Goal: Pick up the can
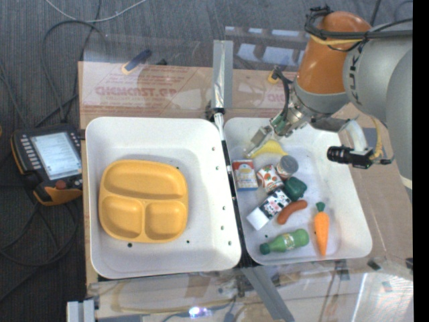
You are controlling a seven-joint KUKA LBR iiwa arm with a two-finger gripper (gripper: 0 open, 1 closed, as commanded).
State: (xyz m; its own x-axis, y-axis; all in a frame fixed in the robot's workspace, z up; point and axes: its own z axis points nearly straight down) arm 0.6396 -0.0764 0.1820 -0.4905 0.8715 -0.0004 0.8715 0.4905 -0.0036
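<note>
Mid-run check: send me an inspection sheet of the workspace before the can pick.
Surface: two white bins; left bin holds a yellow tray.
Job's things: can in the right bin, lying among other items, not gripped.
Clutter: banana, carrot, green bottle, sausage, small cartons.
Gripper: gripper low over the bin's far edge, beside the banana; finger state unclear.
Cables: loose cables on the floor.
Surroundings: control tablet left of the bench.

You are looking at the can (288,165): small, grey top facing up, sitting upright in the right bin (348,243), just beside a red-and-white carton (269,178).
</note>
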